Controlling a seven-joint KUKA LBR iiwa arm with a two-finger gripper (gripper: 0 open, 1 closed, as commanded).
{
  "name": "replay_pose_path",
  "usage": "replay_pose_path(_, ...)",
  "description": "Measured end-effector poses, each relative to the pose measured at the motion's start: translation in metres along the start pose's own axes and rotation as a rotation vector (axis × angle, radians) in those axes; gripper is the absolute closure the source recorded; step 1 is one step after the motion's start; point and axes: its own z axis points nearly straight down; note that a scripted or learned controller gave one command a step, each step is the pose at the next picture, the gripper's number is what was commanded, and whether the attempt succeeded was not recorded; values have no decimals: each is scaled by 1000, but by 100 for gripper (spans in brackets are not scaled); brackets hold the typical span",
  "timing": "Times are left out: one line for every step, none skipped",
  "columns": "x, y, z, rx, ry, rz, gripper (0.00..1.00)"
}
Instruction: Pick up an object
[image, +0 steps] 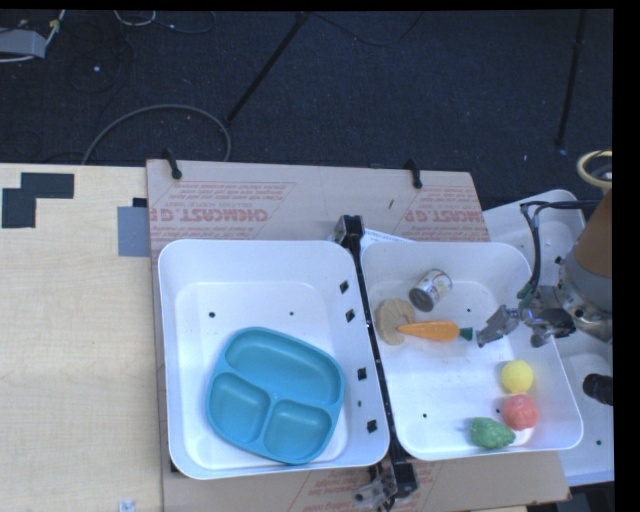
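Observation:
The right bin (460, 262) holds several small objects. An orange carrot (430, 331) lies across its middle, its tip over a tan round piece (390, 320). Behind them a silver can (431, 289) lies on its side. A yellow ball (517, 377), a red ball (520, 411) and a green lump (491, 433) sit toward the front right corner. My gripper (518, 332) hangs over the bin's right side, open, with nothing between its fingers. Its left finger (493, 327) is just right of the carrot's green end.
A blue divided plate (275, 393) lies in the left bin (200, 270). A black divider (362, 330) runs between the bins. Cardboard (300, 205) lies under both bins, with a wooden bench top (70, 350) to the left.

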Motion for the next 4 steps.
replay_pose_path(0,2,-5,-10,-2,-2,0)
replay_pose_path(3,-1,59,-4,0,-2,0)
replay_pose_path(3,0,103,-11,-3,0,0)
replay_pose_path(2,0,91,-12,-3,3,100)
